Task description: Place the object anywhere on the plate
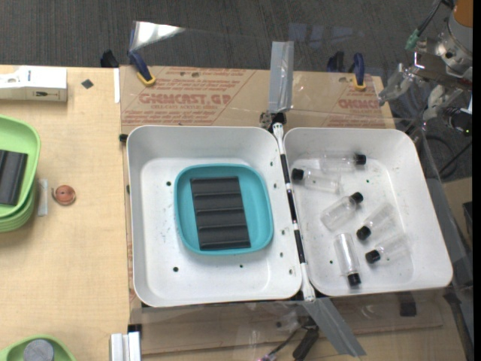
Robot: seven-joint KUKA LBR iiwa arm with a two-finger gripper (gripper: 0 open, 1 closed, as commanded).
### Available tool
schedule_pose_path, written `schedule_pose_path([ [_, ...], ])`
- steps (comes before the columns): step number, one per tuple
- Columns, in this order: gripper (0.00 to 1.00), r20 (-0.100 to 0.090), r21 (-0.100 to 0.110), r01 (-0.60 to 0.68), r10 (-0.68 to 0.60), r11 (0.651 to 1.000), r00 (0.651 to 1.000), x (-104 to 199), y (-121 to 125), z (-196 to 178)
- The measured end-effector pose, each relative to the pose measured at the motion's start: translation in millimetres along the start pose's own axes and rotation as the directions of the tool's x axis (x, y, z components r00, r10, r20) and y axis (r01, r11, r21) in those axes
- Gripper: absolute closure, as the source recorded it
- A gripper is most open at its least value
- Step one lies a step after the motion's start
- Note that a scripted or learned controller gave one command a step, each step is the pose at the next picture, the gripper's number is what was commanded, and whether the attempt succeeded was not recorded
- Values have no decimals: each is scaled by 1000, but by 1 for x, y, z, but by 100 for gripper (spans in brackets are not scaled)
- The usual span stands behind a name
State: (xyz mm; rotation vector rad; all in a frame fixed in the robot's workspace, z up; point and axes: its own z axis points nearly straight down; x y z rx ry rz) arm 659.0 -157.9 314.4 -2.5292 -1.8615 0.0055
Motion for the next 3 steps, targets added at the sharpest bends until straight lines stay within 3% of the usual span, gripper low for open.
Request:
schedule_pose_path([
  [1,0,0,0,-146,146,989,989,-16,5,-126],
  [2,0,0,0,-267,267,964,964,-49,15,-125],
  [3,0,-1,1,-309,309,951,951,-26,4,32],
])
